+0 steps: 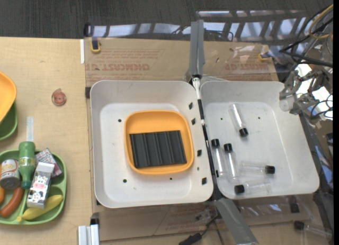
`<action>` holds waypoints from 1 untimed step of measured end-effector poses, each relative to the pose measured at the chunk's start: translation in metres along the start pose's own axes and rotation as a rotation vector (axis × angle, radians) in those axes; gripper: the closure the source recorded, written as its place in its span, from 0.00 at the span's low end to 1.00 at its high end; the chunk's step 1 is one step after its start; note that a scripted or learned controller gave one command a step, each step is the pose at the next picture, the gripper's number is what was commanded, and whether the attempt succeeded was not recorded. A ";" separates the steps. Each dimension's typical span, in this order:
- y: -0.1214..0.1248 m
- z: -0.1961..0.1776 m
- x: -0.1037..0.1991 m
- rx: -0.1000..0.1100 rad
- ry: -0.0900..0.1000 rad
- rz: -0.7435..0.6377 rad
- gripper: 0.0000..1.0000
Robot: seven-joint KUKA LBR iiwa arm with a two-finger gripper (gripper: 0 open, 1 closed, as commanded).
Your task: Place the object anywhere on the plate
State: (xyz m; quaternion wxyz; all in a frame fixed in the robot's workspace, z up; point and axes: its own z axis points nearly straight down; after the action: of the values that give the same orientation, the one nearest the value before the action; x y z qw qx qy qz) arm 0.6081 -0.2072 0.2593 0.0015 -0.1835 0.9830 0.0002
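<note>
Mirrored "CHEMCYST" print runs across the cardboard (139,65) behind the orange plate (159,122); the claw (290,100) hangs over the right bin's (296,148) far corner, grip state unclear.

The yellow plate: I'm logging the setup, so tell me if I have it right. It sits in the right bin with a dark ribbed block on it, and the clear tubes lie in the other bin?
Not quite. The camera view shows the yellow plate in the left bin, not the right. The dark ribbed block does lie on it, and the clear tubes lie in the other bin, the right one.
</note>
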 end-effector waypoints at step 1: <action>-0.026 -0.091 -0.046 0.001 -0.003 -0.276 1.00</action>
State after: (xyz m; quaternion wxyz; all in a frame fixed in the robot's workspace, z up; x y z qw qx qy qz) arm 0.6602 -0.2147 0.3507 0.0032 -0.3169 0.9484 -0.0001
